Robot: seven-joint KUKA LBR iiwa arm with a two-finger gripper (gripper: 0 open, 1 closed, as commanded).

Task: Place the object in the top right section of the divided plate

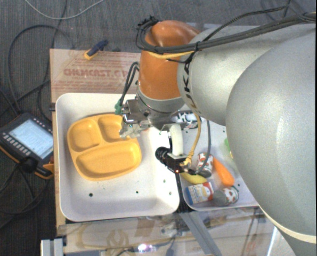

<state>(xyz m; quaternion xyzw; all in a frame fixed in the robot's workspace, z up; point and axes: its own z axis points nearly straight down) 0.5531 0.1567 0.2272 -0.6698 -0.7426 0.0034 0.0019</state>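
Note:
The yellow divided plate (97, 151) lies in the left white bin (121, 201), with two small sections at the back and one large section in front. My gripper (130, 126) hangs low over the right rim of the plate's top right section, under the orange wrist band (161, 63). The wrist hides what lies beneath it, and I cannot make out any object in the gripper. A small green piece (117, 106) shows at the gripper's left side; I cannot tell what it is.
The right bin (243, 200) holds an orange carrot (222, 173), a yellow banana (193, 178), a labelled can (201, 192) and other small items. The arm's grey body covers most of that bin. A teach pendant (27, 138) lies on the floor to the left.

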